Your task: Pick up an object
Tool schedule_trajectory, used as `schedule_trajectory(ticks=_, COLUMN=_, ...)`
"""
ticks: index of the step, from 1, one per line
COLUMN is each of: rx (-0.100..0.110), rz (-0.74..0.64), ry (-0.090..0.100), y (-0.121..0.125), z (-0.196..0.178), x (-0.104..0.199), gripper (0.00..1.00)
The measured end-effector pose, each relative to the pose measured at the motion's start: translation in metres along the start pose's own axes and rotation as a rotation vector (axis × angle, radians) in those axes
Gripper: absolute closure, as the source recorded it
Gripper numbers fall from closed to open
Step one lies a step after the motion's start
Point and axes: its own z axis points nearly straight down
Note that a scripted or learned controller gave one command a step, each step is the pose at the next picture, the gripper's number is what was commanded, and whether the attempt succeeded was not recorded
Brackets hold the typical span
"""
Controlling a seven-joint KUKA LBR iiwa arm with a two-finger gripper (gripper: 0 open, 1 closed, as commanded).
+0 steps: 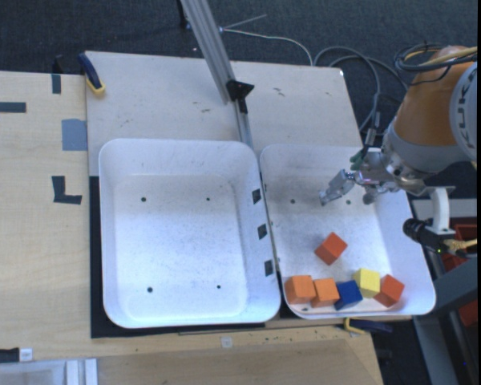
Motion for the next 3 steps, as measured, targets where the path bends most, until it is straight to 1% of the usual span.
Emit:
schedule_trajectory(ticks=1, rx=0.003, rz=0.003, ry=0.0, y=-0.051, z=0.12, x=-0.001, gripper=0.0)
schedule_trajectory(ticks=2, rx=0.001, rz=0.001, ry=0.0, y=-0.049, z=0.108, x=-0.001, gripper=1.0)
schedule_trajectory(ticks=3, rx=-0.004, rz=-0.001, ry=-0.001, y=-0.044, z=0.062, x=0.016, gripper=1.0)
